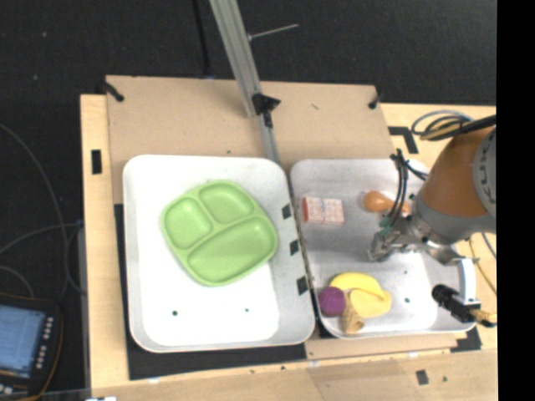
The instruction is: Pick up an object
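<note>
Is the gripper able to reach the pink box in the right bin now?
Probably yes. The gripper hangs over the right bin, and the pink box lies apart, with bare floor between them and nothing on top of it.

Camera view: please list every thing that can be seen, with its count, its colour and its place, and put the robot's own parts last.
Bins: two, white, side by side on the bench.
Divided plate: one, light green, three compartments, in the left bin.
Small box: one, pink and white, right bin, upper left part.
Egg-shaped object: one, orange, right bin, upper part.
Ball: one, purple, right bin, lower left.
Yellow object: one, yellow, beside the ball.
Screen device: one, dark, lower left corner.
Arm: one, grey and orange, from the right.
Gripper: one, low over the right bin.
</note>
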Controlling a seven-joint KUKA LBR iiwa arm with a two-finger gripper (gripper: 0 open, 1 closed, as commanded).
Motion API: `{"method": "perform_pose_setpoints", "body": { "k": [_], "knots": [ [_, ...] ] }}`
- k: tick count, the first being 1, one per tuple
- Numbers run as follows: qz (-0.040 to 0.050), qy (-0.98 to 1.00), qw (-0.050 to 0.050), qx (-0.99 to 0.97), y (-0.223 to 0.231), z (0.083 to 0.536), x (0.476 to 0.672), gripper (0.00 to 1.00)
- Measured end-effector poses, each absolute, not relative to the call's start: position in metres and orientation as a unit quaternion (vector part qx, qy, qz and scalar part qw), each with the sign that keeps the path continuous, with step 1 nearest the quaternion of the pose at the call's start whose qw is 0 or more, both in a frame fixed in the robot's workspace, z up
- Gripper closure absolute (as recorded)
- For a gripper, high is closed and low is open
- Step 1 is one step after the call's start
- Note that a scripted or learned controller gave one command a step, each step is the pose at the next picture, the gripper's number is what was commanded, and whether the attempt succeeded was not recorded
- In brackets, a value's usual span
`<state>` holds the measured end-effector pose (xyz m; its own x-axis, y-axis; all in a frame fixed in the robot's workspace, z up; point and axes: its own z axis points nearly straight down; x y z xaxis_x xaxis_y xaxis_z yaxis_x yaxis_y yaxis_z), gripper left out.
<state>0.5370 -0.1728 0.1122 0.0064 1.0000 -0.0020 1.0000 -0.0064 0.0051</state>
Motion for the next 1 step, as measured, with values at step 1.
{"method": "perform_pose_setpoints", "body": {
  "k": [1],
  "knots": [
    [0.0015,0.706,0.004,0.708,-0.1811,0.1690,0.5311,1.00]
  ]
}}
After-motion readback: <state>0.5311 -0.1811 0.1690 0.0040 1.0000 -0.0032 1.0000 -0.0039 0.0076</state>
